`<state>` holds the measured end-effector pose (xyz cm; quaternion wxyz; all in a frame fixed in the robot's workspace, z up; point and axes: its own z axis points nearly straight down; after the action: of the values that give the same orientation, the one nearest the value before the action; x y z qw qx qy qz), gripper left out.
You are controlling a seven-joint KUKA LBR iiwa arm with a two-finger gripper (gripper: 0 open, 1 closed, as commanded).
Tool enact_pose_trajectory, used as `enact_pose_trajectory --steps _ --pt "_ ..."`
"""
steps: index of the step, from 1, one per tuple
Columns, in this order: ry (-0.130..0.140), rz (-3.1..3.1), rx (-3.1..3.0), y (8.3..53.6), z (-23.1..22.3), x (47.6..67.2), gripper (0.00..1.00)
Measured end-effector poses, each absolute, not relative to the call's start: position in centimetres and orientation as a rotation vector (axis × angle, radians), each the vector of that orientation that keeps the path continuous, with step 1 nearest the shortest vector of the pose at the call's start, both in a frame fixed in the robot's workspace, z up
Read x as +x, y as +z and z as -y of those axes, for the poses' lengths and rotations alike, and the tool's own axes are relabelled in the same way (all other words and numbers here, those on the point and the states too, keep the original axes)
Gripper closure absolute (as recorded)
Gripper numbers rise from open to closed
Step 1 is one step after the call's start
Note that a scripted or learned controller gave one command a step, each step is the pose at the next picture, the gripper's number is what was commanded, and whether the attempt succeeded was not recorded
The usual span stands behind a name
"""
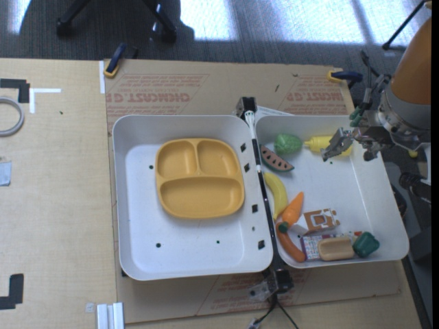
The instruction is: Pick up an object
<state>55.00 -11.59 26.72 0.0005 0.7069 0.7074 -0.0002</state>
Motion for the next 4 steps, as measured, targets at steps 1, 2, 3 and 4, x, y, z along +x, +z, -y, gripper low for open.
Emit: enact_pose_trajectory --steps 1,2,3,4 --pt "-0.001 -2.064 2.37 9.2 10.5 52.3 0.0" --pt "0.001 -2.059 2.373 10.2 10.5 52.4 1.0" --pt "0.001 -2.059 2.373 10.2 10.5 52.4 0.0" --pt "0.011 -2.279 2.143 9.4 10.1 49.0 0.0"
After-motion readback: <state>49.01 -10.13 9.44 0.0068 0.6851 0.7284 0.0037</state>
